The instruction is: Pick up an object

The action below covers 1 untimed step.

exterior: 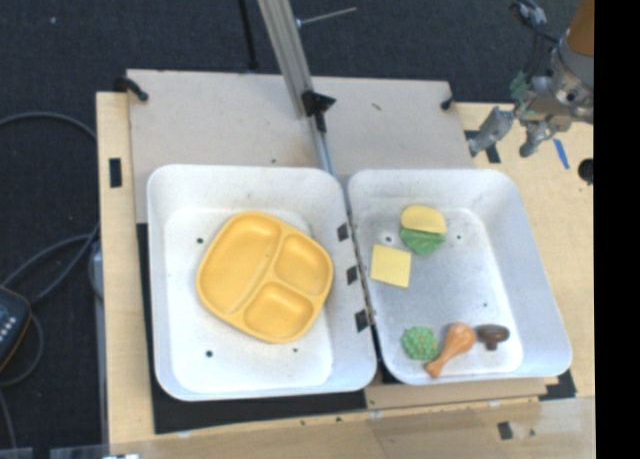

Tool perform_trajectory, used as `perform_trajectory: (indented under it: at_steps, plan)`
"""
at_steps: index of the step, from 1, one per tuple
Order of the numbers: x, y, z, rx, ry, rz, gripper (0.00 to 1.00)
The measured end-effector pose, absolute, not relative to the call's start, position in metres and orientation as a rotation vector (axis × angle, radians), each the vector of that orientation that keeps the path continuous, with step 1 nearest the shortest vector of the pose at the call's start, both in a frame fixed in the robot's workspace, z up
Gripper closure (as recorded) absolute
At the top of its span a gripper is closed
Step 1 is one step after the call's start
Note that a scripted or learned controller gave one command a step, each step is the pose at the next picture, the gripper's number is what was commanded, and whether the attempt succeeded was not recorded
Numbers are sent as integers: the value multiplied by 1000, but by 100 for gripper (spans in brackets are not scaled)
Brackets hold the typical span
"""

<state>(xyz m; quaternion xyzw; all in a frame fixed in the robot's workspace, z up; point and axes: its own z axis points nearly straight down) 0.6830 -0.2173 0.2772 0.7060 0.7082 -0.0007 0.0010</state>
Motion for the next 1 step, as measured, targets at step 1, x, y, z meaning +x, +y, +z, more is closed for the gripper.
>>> perform_trajectory:
  at_steps: [1]
  plan:
    - [683,-217,277,2215,2225,-3,0]
